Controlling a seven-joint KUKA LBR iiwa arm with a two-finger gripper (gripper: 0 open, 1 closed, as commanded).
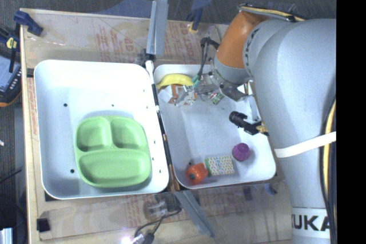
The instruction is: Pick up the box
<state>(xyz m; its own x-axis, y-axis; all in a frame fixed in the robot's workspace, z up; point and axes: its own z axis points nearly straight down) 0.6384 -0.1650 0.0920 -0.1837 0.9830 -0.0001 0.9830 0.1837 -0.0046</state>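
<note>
The wooden counter (86,31) spreads under everything and carries two shallow white bins side by side. The grey arm (291,83) bulks in from the right, its orange band sitting above the far end of the right bin.

The left bin (86,88) is the broader of the two. A lime-green divided tray (112,151) lies flat in its near half, with two small compartments on the far side and one long one on the near side.

The right bin (206,134) holds the smaller things. The gripper (191,94) hangs low over the bin's far left corner, just beside a yellow banana (174,80) that lies curved along the far wall. The gripper's tip is a tangle of small parts at this slant, so whether it is released or clenched cannot be told, and nothing can be seen held in it.

The box (220,165), small and flat with a pale chequered or dotted top, lies on the bin floor by the near wall, well apart from the gripper. An orange-red rounded thing (196,173), possibly a toy fruit, sits just beside the box on its left, close to the near left corner. A small purple object (241,151) rests just beyond the box's right end, near the right wall.
</note>
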